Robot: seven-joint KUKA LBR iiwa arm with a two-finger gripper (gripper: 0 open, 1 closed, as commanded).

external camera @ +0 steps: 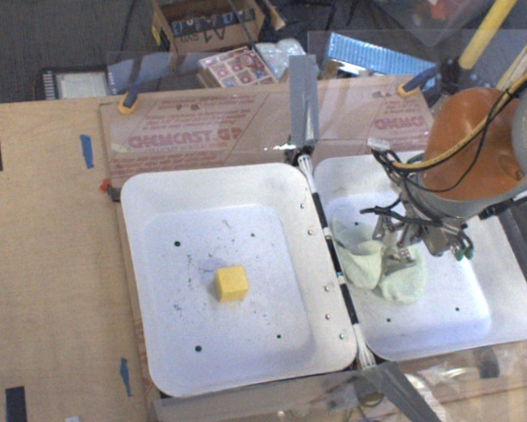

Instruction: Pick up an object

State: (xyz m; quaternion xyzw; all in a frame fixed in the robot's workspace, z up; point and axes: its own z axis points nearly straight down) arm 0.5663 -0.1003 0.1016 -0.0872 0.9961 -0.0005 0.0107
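Status: pick not completed, as far as can be judged. Nothing is seen lifted clear of either bin; grasping and raising remain to be done.

Surface: one, light wood, carrying both bins side by side.

Bins: two, shallow, white. Left bin; right bin.

Arm: one, entering over the right bin's far right corner, reaching down toward the bin's left half.

Gripper: one, low over the right bin, at or touching the cloth's upper edge. Whether it is apart or together cannot be told; no object is visibly between its parts.

Pale green cloth: one, crumpled, lying on the right bin's floor near its left wall.

Yellow block: one, small, near the left bin's centre, well apart from the gripper.
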